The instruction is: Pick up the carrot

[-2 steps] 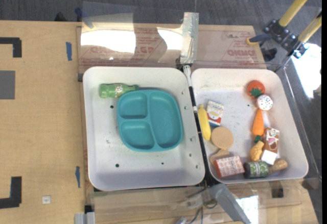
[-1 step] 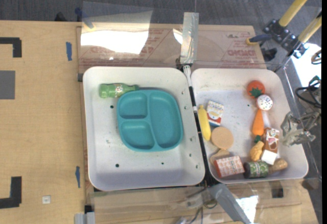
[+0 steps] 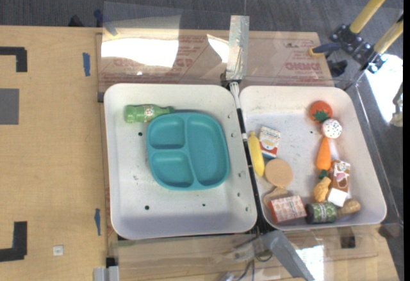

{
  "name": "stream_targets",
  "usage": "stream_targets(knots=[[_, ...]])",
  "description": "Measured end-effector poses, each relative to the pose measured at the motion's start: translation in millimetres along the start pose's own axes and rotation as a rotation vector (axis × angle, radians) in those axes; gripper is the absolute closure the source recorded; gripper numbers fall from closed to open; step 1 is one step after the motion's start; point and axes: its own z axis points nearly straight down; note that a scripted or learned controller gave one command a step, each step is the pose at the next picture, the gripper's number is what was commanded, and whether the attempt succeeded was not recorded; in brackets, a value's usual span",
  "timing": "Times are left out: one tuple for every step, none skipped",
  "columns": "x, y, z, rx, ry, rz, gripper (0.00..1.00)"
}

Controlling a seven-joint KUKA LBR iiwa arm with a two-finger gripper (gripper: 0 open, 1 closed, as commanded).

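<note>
Camera view, my listing: carrot (image 3: 323,154) lying in the right bin (image 3: 365,164), near its right wall, below a tomato (image 3: 319,111). Left bin (image 3: 122,164) holds a teal divided plate (image 3: 188,149) and a green bottle (image 3: 146,112). Hand's state: I cannot tell.
</note>
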Motion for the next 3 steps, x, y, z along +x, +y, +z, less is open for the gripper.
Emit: stream_targets(knots=[[27, 27, 138, -0.023, 0.005, -0.379, 1.0], [9, 8, -6, -0.004, 0.001, -0.542, 1.0], [20, 22, 173, -0.028, -0.002, -0.813, 1.0]])
